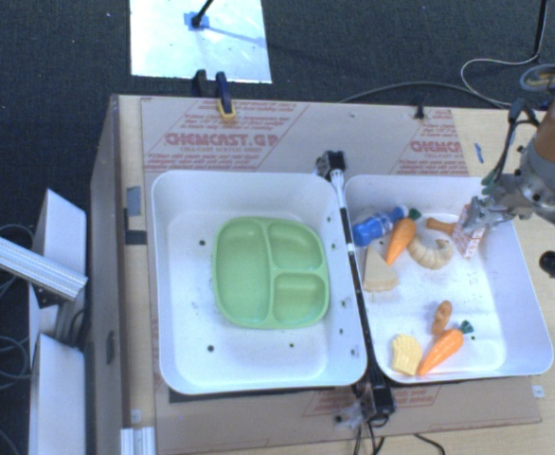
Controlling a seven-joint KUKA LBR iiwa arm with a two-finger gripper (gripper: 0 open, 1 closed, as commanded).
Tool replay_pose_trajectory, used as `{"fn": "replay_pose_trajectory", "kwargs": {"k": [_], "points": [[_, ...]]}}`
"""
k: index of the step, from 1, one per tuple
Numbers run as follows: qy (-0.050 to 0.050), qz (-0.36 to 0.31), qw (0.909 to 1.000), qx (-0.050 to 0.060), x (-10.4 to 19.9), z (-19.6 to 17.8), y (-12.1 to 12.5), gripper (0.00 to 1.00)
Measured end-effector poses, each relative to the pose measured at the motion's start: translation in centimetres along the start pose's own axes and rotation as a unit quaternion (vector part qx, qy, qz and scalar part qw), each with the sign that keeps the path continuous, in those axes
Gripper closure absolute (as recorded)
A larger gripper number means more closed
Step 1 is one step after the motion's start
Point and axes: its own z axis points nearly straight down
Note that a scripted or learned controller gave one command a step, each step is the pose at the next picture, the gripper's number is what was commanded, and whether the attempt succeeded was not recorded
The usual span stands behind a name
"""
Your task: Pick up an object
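White right bin (528, 297): landmark for every place below; it sits on the right of the bench, touching the left bin along a black seam.
Near corner of right bin: a large orange carrot (441, 350) with a green top lies tilted near the front rim; a pale yellow ridged piece (406, 354) lies just beside it on the left.
Just behind that carrot: a small orange-brown piece (442, 316) lies further into the right bin, close to the carrot's green top.
Middle of right bin: a pale tan wedge (380, 274) lies near the bin's left wall.
Far half of right bin: a second carrot (401, 240) lies slanted, its green top pointing to the far rim; a blue bottle (373, 227) lies just to its left, by the left wall; a cream curved pastry (431, 253) lies just to its right, and a small brown-and-tan piece (440, 225) lies behind the pastry.
Far right of right bin: a pinkish-white carton (469, 235) stands by the right wall, right under the gripper.
Gripper (487, 210): it hangs low over the right bin's far right corner, at the top of the carton; I cannot tell how far open it is or whether it has hold of anything.
Arm (554, 154): grey, with an orange band, reaching in past the right bin's far right rim.
Left bin (187, 211): beside the right bin; it holds a green divided tray (270, 273) lying flat in its middle.
Bench board (259, 136): brown with red print, behind both bins.
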Motion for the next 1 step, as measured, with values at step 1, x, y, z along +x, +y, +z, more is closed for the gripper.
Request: {"fn": "replay_pose_trajectory", "kwargs": {"k": [1], "points": [[0.001,-0.001,1.0000,0.000,2.99,-0.73,3.58,1.00]]}}
